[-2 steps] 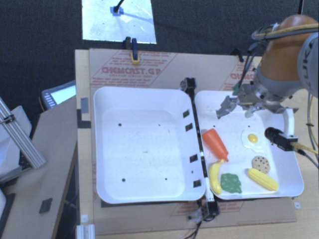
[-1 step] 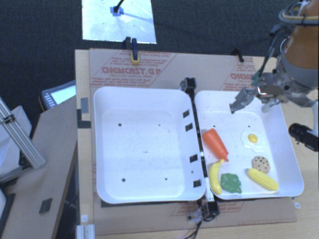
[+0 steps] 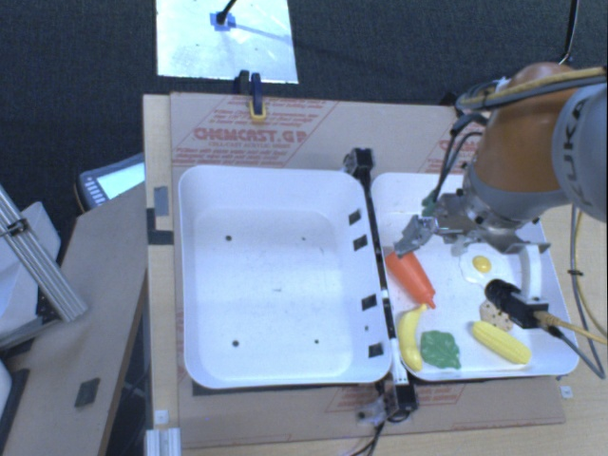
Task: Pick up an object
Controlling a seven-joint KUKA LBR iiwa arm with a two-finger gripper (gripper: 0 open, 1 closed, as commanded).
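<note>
My gripper (image 3: 410, 239) hangs low over the left part of the right bin (image 3: 560, 354), just above the upper end of an orange carrot (image 3: 413, 275). The carrot lies slanted beside the divider between the bins. Whether the gripper touches the carrot is unclear. A yellow banana (image 3: 410, 338) lies below the carrot, with a green leafy piece (image 3: 441, 350) to its right. A fried egg (image 3: 478, 267), a brown cookie (image 3: 493, 315) and a yellow corn cob (image 3: 502, 343) lie further right. The arm hides the bin's upper right part.
The left bin (image 3: 190, 255) is to the left of the divider, which carries black clips (image 3: 362, 243). A brown cardboard sheet (image 3: 285, 131) lies under both bins. A clamp (image 3: 255, 98) stands at the bench's back edge. A metal rail (image 3: 33, 255) leans at the far left.
</note>
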